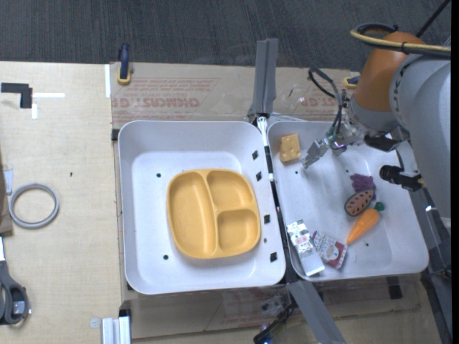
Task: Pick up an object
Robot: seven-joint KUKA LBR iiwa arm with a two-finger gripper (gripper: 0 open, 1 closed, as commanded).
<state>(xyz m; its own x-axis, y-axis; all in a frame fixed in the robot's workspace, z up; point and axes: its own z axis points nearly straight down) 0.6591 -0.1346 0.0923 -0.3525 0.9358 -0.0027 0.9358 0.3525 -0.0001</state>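
2 white bins side by side on the bench. Left bin (136, 213) holds a yellow divided plate (213, 213) with 3 compartments, sitting flat near the middle.

Right bin (401, 253) has the loose objects. Cheese wedge (290, 148), yellow with holes, lies at the far left corner near the divider between the bins. Toy carrot (363, 223), orange with a green tip, lies tilted in the right half; a dark oval piece with a tan center (357, 202) lies just beside its green end, and a purple toy (363, 183) touches that oval on the far side. At the near left corner there is a small white packet (299, 238) with printed spots, a red and white wrapper (330, 249) just beside it, and a white card-like piece (310, 263) against the near wall.

Arm (423, 99) enters from the right, orange band (376, 77) above the wrist. Gripper (315, 153) hangs over the far part of the right bin, just right of the cheese wedge, not touching it. Fingers look slightly apart, nothing between them. Carrot and the other toys are well apart from the gripper.

On the bench to the left: a grey ring (32, 205), scissors (11, 298) at the near edge, a blue-handled clamp (124, 63) at the far edge of the cardboard (183, 92).
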